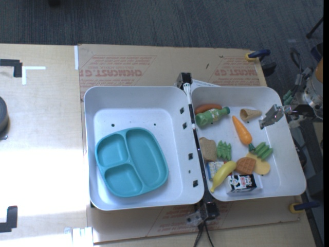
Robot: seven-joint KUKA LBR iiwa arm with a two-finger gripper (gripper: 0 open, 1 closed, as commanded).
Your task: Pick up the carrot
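Note:
The orange carrot (241,130) lies slanted in the upper middle of the right bin (285,148), its thick end toward the lower right. My gripper (271,116) hovers at the bin's upper right, a short way right of the carrot and apart from it. Its fingers (267,120) look slightly apart with nothing between them.
Around the carrot lie a green bottle (211,116), a hot dog (207,108), a cone (250,114), green beans (261,150), bread (208,149), a banana (222,173), a waffle (247,164) and a milk carton (242,183). The left bin (103,107) holds a teal divided plate (131,161).

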